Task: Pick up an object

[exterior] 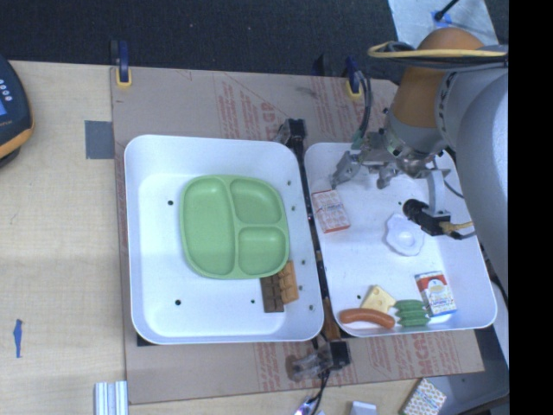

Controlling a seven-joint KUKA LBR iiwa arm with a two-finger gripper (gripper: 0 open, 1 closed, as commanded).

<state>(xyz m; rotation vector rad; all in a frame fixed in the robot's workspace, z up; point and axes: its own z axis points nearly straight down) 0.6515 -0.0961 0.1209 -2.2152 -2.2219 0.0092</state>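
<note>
Two white bins sit side by side. The gripper (367, 169) hovers over the right bin's (346, 154) far edge, fingers spread and holding nothing. A small carton (330, 211) lies near that bin's left edge — a sausage (366, 319), cheese wedge (377, 299) and what looks like a green vegetable (413, 312) along its near edge

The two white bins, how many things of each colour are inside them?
Green: 2, plate and bean pods
Brown: 1, block
Red-and-white: 2, packet and carton
White: 1, cup
Yellow: 1, cheese
Orange-red: 1, sausage
Total: 8
</note>
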